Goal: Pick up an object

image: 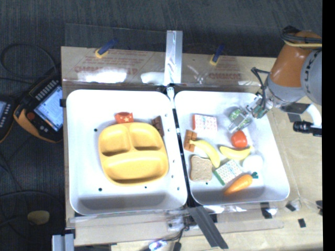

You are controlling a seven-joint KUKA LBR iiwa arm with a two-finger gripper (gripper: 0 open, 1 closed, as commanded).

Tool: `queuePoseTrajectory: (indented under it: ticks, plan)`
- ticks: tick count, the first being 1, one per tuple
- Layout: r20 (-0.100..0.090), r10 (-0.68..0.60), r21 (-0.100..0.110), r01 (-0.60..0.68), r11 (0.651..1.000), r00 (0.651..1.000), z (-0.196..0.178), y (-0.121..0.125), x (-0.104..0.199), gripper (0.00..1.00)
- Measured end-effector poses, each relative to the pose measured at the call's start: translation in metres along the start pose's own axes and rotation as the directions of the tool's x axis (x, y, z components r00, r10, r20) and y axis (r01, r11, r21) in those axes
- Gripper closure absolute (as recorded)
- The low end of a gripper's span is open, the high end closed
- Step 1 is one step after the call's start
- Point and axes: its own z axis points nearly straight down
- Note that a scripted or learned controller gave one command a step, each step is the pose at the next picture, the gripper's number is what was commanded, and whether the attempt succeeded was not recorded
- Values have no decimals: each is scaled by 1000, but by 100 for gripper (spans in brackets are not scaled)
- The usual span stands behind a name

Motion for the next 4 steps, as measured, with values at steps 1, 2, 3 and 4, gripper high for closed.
queuePoseTrajectory:
  ticks: [1,2,3,4]
  plan:
    - [-3,34,0,-34,999,999,-138,24,23,0]
    - [-3,34,0,-34,999,999,-138,24,23,0]
    - [-2,25,5,-25,1000,1000,-10,33,7,0]
    - [-1,25,4,-25,1000,1000,-10,33,7,0]
